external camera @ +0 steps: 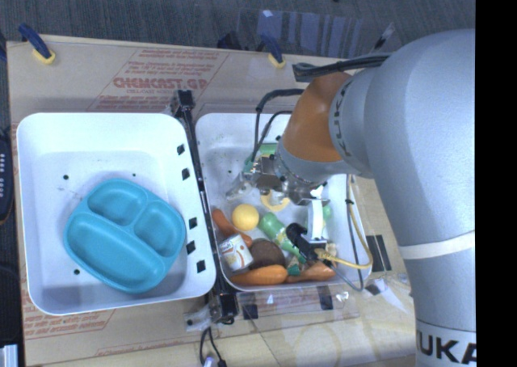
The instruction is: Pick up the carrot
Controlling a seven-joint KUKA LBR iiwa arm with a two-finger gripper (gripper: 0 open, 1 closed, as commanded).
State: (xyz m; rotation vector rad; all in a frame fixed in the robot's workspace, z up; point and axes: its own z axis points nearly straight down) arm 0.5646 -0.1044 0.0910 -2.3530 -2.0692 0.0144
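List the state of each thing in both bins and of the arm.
carrot: lying flat at right bin's near wall, not gripped
blue tray: flat in left bin, compartments bare
yellow ball: resting among the toys
gripper: low over right bin, behind the ball

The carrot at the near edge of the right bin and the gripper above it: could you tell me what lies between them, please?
In the camera view, a yellow lemon and a brown round item lie between the gripper and the carrot.

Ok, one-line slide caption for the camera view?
KUKA gripper over right bin; carrot at its near edge; blue tray in left bin.
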